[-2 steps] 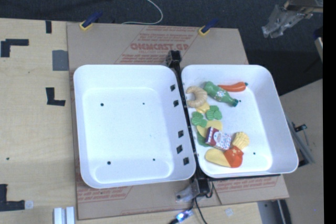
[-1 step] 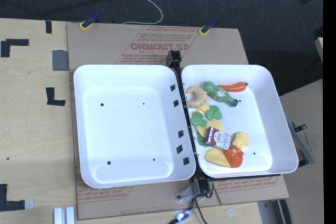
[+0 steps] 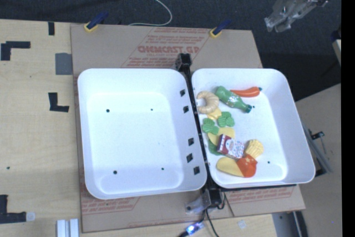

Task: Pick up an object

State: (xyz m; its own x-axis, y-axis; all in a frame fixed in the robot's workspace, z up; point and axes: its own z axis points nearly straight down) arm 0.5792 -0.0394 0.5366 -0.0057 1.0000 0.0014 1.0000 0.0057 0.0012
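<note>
The right bin (image 3: 288, 119) holds several toy foods bunched along its left side. Among them are a green bottle (image 3: 233, 99), a red chili (image 3: 246, 91), a tan croissant (image 3: 209, 101), green leafy pieces (image 3: 215, 124), a red packet (image 3: 229, 145), yellow corn (image 3: 254, 147), a red piece (image 3: 248, 166) and a yellow piece (image 3: 228, 166). My gripper (image 3: 279, 18) hangs high at the top right, beyond the bin's far right corner and well away from all the objects. Nothing shows between its fingers.
The left bin (image 3: 133, 136) lies beside the right one, joined by a black clip strip (image 3: 191, 136). Both rest on a cardboard sheet (image 3: 161, 50) with yellow and blue clamps at its far edge. A white cable (image 3: 158, 0) runs across the dark floor behind.
</note>
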